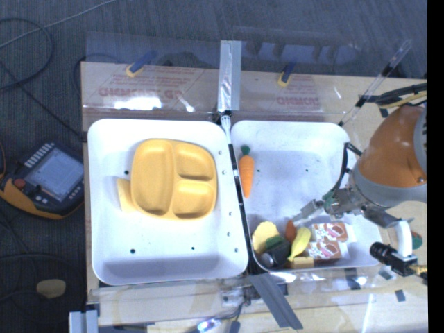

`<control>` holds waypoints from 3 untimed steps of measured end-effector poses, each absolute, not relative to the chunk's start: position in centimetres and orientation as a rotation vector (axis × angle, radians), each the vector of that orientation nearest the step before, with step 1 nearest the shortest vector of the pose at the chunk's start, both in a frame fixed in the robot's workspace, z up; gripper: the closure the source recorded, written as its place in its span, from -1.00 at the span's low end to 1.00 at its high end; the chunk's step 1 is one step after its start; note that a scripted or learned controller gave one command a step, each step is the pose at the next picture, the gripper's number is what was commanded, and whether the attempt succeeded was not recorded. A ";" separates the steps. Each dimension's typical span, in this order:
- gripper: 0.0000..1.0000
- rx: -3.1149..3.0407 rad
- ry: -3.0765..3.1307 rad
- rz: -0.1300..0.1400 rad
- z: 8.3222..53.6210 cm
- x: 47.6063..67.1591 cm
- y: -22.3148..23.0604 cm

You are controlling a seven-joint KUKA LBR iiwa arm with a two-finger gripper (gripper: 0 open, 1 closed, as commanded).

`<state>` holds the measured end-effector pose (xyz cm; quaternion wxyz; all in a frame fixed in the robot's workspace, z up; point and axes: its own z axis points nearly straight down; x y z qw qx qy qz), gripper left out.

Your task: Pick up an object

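The right bin (pixel 298 161) holds an orange toy carrot (pixel 245 173) lying along its left wall. Crowded into its front corner are a yellow banana (pixel 300 242), a red and white carton (pixel 327 241), a pale yellow piece (pixel 263 235), a small red piece (pixel 291 229) and a dark green piece (pixel 276 245). My gripper (pixel 313 210) hangs low over the bin's right half, just above and right of that pile, close to the carton and banana. Nothing shows in its grip. The orange band of the arm (pixel 394 159) looms over the bin's right wall.
A yellow divided plate (pixel 172 177) fills much of the left bin (pixel 159 259). A raised rim (pixel 234 186) separates the two bins. A teach pendant (pixel 43 180) and cables lie on the floor at left.
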<state>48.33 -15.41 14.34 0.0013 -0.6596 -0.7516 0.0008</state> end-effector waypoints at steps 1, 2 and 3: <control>-1.00 -2.010 -2.425 -0.007 9.0 48.7 -16.0; -1.00 -2.183 -2.271 -0.012 9.1 48.8 -15.7; -1.00 -2.184 -2.276 -0.006 9.0 51.2 -12.3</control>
